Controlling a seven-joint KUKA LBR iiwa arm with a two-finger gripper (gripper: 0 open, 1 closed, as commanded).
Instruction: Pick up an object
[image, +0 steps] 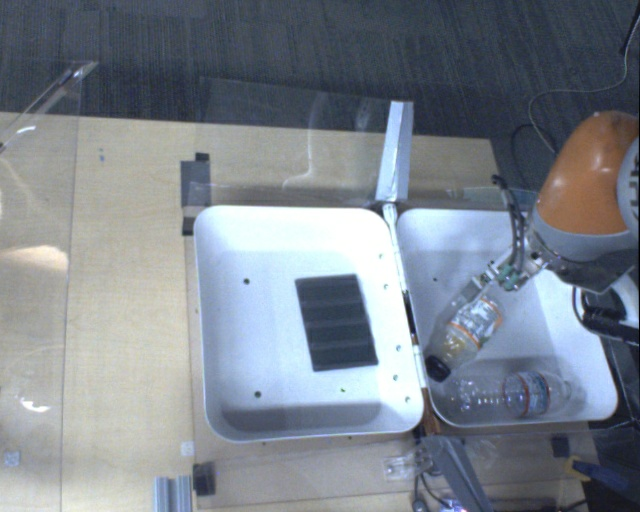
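One fixed camera overhead — slanted down on both bins (300, 225).

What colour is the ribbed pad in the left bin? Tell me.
Dark grey, nearly black, ribbed pad; the camera view shows it.

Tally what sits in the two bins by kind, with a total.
Clear plastic bottles: 2, one tilted and one lying flat, both in the right bin
Dark ribbed pads: 1, in the left bin
Total: 3
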